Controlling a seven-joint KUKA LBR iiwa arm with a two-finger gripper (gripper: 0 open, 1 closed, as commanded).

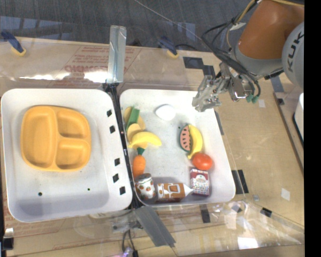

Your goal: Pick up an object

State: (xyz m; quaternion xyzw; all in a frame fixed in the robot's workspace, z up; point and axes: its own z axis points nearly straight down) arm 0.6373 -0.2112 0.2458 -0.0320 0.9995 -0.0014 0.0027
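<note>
A small white object (165, 112) lies untouched near the top of the right bin (228, 171), the gripper (205, 99) poised just beside it, grip state unclear, so the approach seems underway; next comes descending onto it.

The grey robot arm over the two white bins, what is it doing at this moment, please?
The grey arm's claw hangs over the upper right corner of the right white bin with nothing between its fingers. Toy food lies below: a white round piece, a watermelon slice, a yellow banana, a red tomato. The left white bin holds a yellow divided plate.
</note>
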